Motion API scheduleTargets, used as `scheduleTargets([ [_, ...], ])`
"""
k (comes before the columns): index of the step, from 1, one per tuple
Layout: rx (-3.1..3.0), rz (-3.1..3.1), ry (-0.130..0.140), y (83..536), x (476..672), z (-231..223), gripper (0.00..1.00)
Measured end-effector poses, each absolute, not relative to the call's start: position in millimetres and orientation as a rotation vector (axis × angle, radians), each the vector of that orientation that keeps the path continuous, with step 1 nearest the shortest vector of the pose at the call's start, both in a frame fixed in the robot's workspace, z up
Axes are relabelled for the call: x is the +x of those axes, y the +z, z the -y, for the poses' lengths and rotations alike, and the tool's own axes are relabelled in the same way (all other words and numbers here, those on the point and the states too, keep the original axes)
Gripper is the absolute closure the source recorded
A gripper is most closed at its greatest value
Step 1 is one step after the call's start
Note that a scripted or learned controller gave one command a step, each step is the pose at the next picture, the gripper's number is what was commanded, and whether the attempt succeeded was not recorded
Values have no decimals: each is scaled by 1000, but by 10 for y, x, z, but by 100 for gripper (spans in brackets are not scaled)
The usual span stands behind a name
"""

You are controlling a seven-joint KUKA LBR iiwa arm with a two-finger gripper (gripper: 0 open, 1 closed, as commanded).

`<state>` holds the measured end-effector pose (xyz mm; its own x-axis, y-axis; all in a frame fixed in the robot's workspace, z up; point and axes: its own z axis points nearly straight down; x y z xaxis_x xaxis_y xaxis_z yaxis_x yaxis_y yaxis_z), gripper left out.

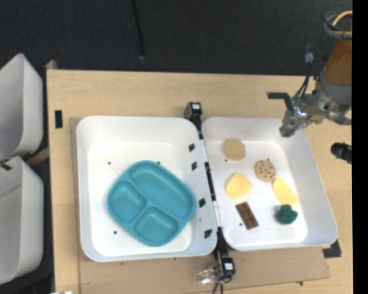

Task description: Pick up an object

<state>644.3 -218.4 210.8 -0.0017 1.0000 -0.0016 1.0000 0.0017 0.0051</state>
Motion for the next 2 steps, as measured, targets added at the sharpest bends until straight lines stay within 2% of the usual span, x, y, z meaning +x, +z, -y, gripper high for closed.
scheduleTargets([
  [2, 2215, -2228, 2, 2366, 6282, 1241, 100],
])
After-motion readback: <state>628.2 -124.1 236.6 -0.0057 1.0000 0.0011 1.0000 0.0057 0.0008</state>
